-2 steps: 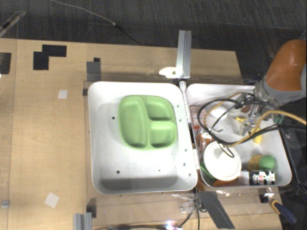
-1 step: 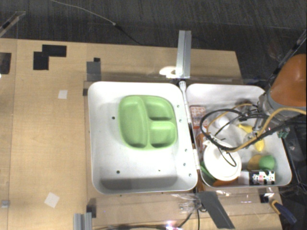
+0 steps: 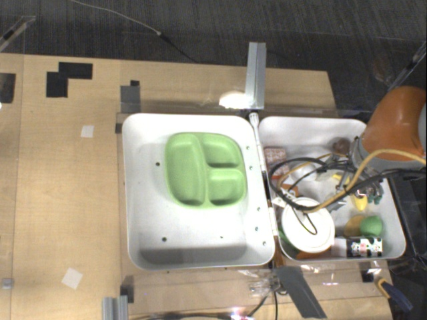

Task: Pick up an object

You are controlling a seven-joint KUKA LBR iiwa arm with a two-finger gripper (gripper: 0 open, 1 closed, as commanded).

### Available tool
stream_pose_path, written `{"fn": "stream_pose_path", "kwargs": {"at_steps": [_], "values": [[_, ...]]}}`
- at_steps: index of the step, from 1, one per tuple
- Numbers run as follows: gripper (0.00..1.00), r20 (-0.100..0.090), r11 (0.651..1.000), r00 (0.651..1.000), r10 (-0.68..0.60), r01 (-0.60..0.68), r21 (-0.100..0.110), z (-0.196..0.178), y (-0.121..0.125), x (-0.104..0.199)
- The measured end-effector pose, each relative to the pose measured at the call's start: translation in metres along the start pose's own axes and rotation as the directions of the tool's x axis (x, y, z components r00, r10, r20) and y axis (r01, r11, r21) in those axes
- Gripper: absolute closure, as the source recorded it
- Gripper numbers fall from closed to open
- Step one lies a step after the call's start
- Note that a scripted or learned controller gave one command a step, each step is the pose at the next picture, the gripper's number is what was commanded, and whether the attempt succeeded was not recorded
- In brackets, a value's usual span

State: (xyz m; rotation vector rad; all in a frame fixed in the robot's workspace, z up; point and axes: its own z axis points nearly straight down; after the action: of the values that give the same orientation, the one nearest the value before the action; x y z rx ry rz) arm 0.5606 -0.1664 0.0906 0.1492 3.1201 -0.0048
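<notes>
The arm is cut by the right edge; its cables hide things in the right bin.

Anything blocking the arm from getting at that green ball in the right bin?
Likely yes. The arm hangs over the right bin, and black and yellow cables loop across the clutter between it and the green ball. Small yellow pieces lie just above the ball. The gripper itself is hidden in the tangle.
</notes>
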Motion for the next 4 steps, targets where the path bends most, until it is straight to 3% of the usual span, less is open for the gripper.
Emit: {"fn": "stream_pose_path", "kwargs": {"at_steps": [1, 2, 3, 4], "values": [[1.0, 0.021, 1.0, 1.0, -0.007, 0.007, 0.003, -0.015, 0.001, -0.007], [1.0, 0.0, 0.998, 0.998, 0.056, -0.056, 0.0, -0.048, 0.049, -0.064], [1.0, 0.001, 0.957, 0.957, -0.29, 0.29, -0.002, -0.153, 0.05, -0.093], [1.0, -0.004, 0.679, 0.679, -0.734, 0.734, -0.01, -0.085, 0.039, -0.041]]}}
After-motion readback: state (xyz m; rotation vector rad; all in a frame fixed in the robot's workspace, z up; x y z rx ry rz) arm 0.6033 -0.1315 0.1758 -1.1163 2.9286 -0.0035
